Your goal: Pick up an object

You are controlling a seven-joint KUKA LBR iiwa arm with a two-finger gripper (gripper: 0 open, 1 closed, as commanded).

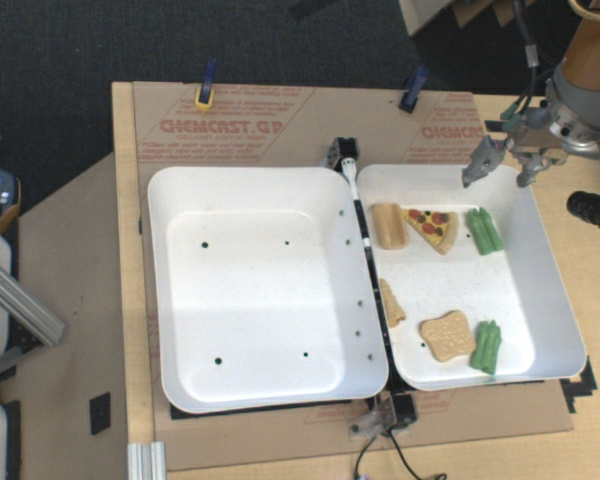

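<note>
Pincer point(503, 165) spread wide and grasping nothing above right bin's point(550, 298) far rim, pizza slice point(431, 227), bread roll point(387, 225), green beans point(484, 231) lying below it

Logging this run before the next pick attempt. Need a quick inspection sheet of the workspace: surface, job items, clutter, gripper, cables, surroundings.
Surface: cardboard sheet on a wooden bench, held by two clamps at its far edge; left bin and right bin side by side on it.
Job's things: all in the right bin: bread roll, pizza slice, green vegetable piece, small tan piece by the divider, toast slice, second green piece touching the toast.
Clutter: nothing seen.
Gripper: gripper open, above the right bin's far edge, holding nothing.
Cables: one lead at the near edge between the bins.
Surroundings: dark floor, metal rail at left.
</note>
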